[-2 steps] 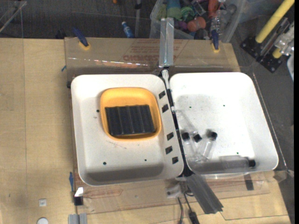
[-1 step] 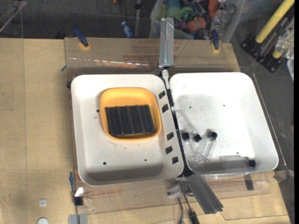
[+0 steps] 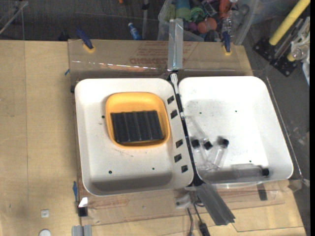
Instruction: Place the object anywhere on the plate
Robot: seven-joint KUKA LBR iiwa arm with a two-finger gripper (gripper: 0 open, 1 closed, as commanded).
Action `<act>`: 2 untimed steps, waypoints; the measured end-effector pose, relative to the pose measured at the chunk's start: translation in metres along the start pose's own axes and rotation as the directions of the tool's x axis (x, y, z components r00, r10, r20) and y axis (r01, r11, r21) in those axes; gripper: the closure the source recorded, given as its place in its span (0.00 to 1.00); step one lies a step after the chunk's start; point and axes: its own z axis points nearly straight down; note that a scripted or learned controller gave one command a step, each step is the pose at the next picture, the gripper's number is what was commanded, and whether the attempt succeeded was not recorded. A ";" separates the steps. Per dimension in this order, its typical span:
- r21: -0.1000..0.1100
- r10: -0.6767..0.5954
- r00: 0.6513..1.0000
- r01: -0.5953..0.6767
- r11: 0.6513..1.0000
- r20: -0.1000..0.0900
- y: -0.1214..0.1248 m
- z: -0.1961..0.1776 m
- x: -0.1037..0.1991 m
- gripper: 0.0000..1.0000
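On the yellow plate (image 3: 137,102) lies a black ribbed object (image 3: 136,126); no legible writing; pincer's state untellable.

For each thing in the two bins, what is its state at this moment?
Orange rounded plastic plate: lying flat in the left white bin.
Black ribbed rectangular block: resting flat on the plate, within its rim.
Clear plastic tubes with black caps: lying on their sides in the right white bin, near its front left.
Longer clear tube with black cap: lying along the front wall.
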 end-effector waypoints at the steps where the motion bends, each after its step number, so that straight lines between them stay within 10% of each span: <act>1: 0.001 -0.090 0.996 0.090 0.996 0.001 -0.002 0.000 -0.004 1.00; 2: 0.000 -0.433 0.901 0.433 0.901 0.001 -0.001 0.000 -0.004 1.00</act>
